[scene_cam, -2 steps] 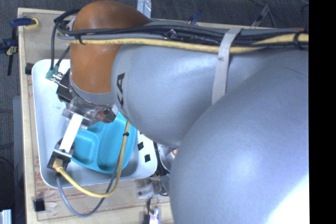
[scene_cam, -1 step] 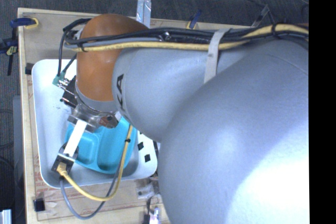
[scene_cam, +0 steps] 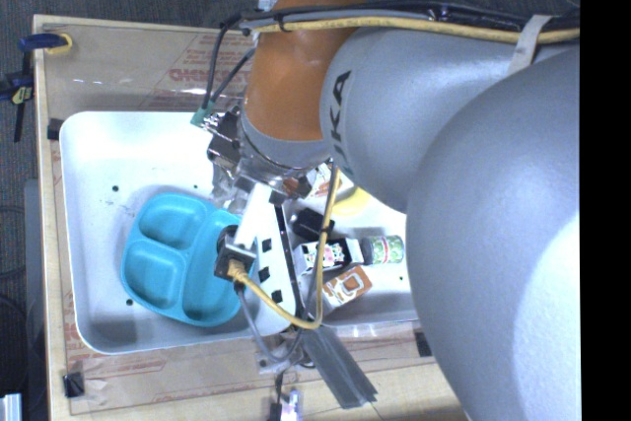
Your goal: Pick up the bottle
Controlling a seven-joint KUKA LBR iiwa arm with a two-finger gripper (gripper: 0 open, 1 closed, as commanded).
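The bottle (scene_cam: 381,249) is small, with a green label. It lies on its side in the right bin (scene_cam: 385,309), close under the big grey arm, which hides part of it. My gripper (scene_cam: 264,256) is a white body with black dots, hanging over the strip between the two bins. It sits to the left of the bottle, at the right edge of a blue tray. Nothing of the bottle shows at the gripper.
A blue divided tray (scene_cam: 173,256) lies in the left bin (scene_cam: 94,173). Beside the bottle are a yellow item (scene_cam: 352,201), a black-and-white packet (scene_cam: 325,253) and a brown packet (scene_cam: 346,286). The arm covers most of the right bin.
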